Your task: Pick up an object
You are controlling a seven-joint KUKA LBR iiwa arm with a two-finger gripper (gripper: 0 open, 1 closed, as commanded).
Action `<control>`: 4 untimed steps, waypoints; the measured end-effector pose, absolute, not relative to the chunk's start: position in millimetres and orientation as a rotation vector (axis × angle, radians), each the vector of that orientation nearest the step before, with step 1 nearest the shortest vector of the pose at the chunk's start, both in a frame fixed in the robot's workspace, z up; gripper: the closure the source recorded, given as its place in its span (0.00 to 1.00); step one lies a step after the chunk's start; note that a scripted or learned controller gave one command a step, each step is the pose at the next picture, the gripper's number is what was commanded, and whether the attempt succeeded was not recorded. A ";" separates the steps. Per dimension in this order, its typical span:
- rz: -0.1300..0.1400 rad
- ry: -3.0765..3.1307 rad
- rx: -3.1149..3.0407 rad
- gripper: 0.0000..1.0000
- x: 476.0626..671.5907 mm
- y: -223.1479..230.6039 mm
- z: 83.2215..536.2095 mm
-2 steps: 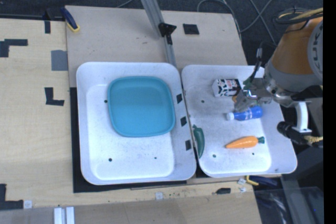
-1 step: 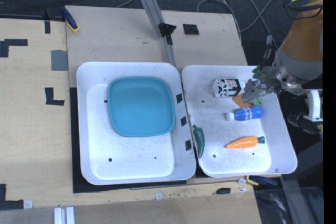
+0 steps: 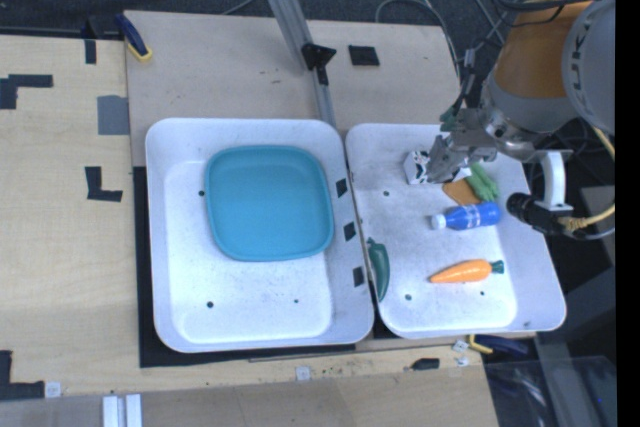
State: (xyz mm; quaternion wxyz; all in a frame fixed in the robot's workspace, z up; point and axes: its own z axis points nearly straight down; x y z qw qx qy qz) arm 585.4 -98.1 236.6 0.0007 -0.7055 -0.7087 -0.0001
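My hand [image 3: 432,165] is down inside the right bin [image 3: 520,315], near its far edge, with my grey arm and its orange band [image 3: 540,45] coming in from the right. From this slanted view I cannot tell whether my hand is spread or pressed together, and I see nothing clearly caught in it.

The right bin holds the loose things. A small white object [image 3: 415,162] lies just beside my hand on its left, touching or nearly so; I cannot say which. Just to the right of my hand sit a small orange piece [image 3: 458,191] and a green piece [image 3: 484,183], close together and partly under my wrist. Nearer the middle lies a blue bottle [image 3: 468,217] with a white cap, on its side. Closer to the front edge lies a toy carrot [image 3: 462,271], orange with a green tip, also on its side. A dark green pepper-like item [image 3: 379,265] rests at the bin's left rim, against the divide between the two bins.

The left bin [image 3: 180,305] holds a teal square plate [image 3: 268,202], lying flat toward the far half. Both bins sit side by side on the table [image 3: 60,215].
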 end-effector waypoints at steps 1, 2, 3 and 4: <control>0.000 -2.225 -2.217 1.00 608.8 -58.5 231.8; -0.001 -2.225 -2.217 1.00 621.7 -16.2 236.0; 0.000 -2.225 -2.216 1.00 647.7 34.1 226.6; 0.000 -2.226 -2.215 1.00 667.3 92.6 223.4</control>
